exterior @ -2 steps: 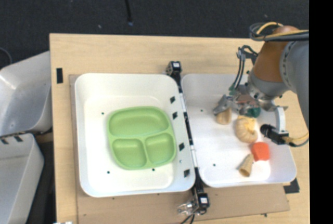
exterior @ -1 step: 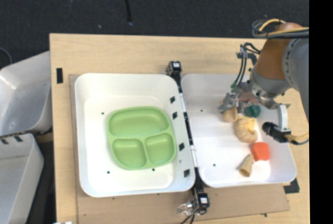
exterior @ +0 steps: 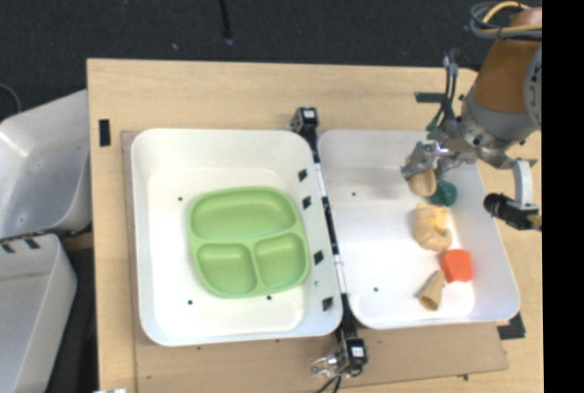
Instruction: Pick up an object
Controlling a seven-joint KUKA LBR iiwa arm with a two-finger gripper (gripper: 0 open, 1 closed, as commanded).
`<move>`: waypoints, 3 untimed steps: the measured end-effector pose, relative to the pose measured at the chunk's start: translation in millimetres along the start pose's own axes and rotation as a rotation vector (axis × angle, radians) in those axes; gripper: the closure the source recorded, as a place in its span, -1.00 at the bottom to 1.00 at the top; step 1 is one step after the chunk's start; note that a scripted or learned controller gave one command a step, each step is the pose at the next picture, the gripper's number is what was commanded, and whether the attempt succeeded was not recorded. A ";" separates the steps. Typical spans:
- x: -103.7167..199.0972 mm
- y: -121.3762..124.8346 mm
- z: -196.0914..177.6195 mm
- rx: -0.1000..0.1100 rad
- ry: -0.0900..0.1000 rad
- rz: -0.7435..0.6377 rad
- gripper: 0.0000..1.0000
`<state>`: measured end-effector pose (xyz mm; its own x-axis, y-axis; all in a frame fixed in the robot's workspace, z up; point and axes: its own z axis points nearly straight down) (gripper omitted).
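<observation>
My gripper (exterior: pixel 422 167) hangs over the upper part of the right bin (exterior: pixel 374 200), with the grey arm and its orange band (exterior: pixel 502 81) reaching in from the right. Directly under its tip is a small tan object (exterior: pixel 422 185), touching or nearly touching it. A teal object (exterior: pixel 445 193) lies just to the right of the tan one. Below them are a pale yellow lumpy object (exterior: pixel 431 227), an orange-red block (exterior: pixel 457 265) and a tan cone-shaped piece (exterior: pixel 432 290).
The left bin (exterior: pixel 164 163) holds a green divided tray (exterior: pixel 247 240). A black clip (exterior: pixel 305 118) sits at the top of the seam between the bins. A white container (exterior: pixel 36 172) stands off the bench's left edge.
</observation>
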<state>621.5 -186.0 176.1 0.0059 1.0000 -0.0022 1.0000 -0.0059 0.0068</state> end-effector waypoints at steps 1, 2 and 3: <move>8.8 4.4 -54.7 0.001 0.001 -0.009 1.00; 7.7 5.3 -70.3 0.003 0.001 -0.010 1.00; 57.0 -8.4 -80.3 0.005 0.003 -0.011 1.00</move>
<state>612.9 -128.8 256.2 -0.0054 1.0000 0.0005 1.0000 0.0054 0.0014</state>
